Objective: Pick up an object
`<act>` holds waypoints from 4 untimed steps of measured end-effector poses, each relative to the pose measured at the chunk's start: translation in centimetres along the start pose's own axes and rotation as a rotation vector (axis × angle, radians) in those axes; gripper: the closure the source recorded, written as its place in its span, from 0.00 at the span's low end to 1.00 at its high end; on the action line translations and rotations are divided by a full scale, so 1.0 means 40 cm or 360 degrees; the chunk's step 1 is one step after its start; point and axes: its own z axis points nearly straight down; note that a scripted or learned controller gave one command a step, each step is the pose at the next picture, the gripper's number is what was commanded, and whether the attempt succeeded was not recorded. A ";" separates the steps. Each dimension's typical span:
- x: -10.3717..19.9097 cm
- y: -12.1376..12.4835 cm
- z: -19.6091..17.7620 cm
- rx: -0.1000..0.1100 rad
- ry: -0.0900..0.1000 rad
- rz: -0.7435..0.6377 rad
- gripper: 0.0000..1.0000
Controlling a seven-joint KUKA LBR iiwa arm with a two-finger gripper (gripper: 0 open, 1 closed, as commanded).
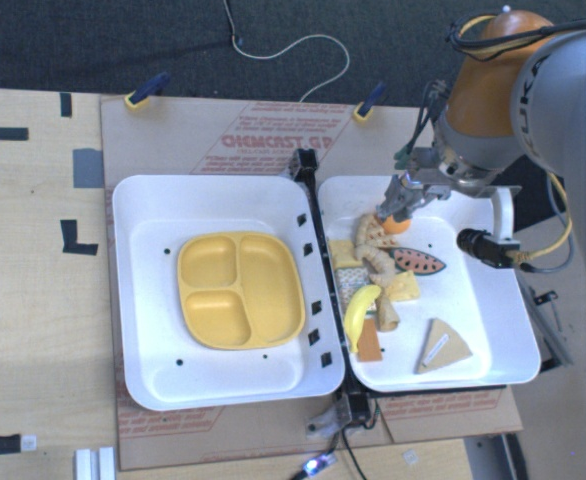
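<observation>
Arm (518, 78) reaching in from the right, grey body with the orange band up top, wrist bent down over the far side of the right bin (493, 363). The tool (397, 208) hangs at the upper left of that bin's pile, tipped so it slants down and to the left. Its tip sits right at a small orange piece (399, 224); contact or a hair above, I cannot tell. Whether the fingers stand wide or narrow I cannot tell either, they merge into one grey shape from up here.

The orange piece is small, rounded and bright, lying at the top of the pile and partly under the tool, too little of it showing to give a long axis. Just below it a tan knobbly piece (376, 255) runs from upper left to lower right. To the right lies a dark red pod-shaped thing (418, 262) with black spots, long axis nearly left to right, pointed end to the right. Lower down, a banana (361, 313) curves from upper right to lower left, beside the bin's left wall. A tan wedge (441, 346) sits apart, near the bin's front right.

In the left bin (138, 268), a yellow divided plate (240, 290). Both bins side by side on the counter (33, 298).
</observation>
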 end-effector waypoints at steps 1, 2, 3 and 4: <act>0.114 -0.092 -0.018 0.0000 0.0001 -0.0001 1.00; 0.214 -0.164 0.005 0.0003 0.0000 -0.0001 1.00; 0.330 -0.225 0.023 0.0002 0.0000 -0.0002 1.00; 0.431 -0.299 -0.026 -0.0001 0.0001 -0.0004 1.00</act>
